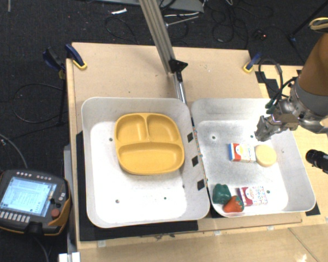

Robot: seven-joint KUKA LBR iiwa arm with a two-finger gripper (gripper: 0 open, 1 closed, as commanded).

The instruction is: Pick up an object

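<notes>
The gripper (266, 131), fingers' state unclear, hangs in the right bin (294, 146) just above the round yellow piece (266, 156), likely targeting it.

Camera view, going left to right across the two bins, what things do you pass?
Yellow divided plate → green toy → red toy → small carton → flat packet → pale round piece.

Dark carpet floor (33, 48) — cables strewn — around tan bench (125, 70).
</notes>
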